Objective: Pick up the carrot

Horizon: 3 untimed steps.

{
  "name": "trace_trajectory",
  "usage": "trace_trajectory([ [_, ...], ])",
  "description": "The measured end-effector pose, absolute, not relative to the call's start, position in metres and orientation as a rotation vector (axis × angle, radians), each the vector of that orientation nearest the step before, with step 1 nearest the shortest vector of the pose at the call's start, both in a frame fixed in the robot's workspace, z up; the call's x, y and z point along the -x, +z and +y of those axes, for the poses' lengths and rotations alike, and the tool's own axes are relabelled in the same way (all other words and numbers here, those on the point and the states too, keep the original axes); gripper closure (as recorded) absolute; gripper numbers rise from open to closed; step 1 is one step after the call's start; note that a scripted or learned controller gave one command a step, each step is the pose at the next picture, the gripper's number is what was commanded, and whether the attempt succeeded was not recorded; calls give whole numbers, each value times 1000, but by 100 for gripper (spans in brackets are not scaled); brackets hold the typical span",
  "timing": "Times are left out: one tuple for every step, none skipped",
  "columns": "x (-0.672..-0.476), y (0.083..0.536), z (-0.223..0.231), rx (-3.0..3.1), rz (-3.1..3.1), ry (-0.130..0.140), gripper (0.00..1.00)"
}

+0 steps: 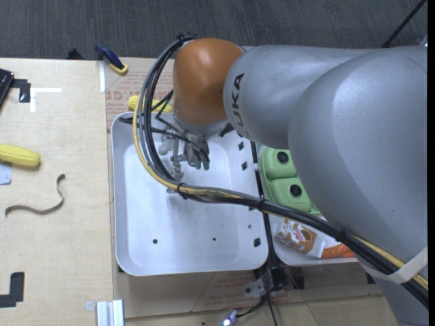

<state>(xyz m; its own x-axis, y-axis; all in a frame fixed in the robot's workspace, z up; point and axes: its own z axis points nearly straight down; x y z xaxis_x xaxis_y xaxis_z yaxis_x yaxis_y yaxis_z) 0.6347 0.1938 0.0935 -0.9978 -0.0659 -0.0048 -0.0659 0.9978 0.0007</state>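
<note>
The grey arm (pixel 326 114) fills the near right of the view, nearest the camera, its orange band (pixel 202 80) sitting above the wrist because the arm reaches in from the right and bends down over the left bin (pixel 136 250). Below the band, the gripper (pixel 190 156) hangs over the far part of that bin; whether its fingers are open or closed cannot be told, and nothing is seen between them. A bundle of black and yellow cables (pixel 153 155) loops round the wrist and trails back along the arm, slack enough to let it turn. In the right bin (pixel 306 255), mostly hidden under the arm, lie a green moulded object (pixel 289 175), a printed packet (pixel 299 236) and, at the near edge, an orange tip (pixel 338 251) that is probably the carrot. The gripper thus stands well apart from its target, over the wrong bin. On the bench to the left lie a corn cob (pixel 19 156) and a curved strip (pixel 41 202).
</note>
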Motion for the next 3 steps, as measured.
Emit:
trace_trajectory([
  [-582, 93, 198, 248, 3128, 0, 0],
  [-519, 92, 198, 525, 3096, -1, 0],
  [-495, 92, 137, 688, 3064, -2, 0],
])
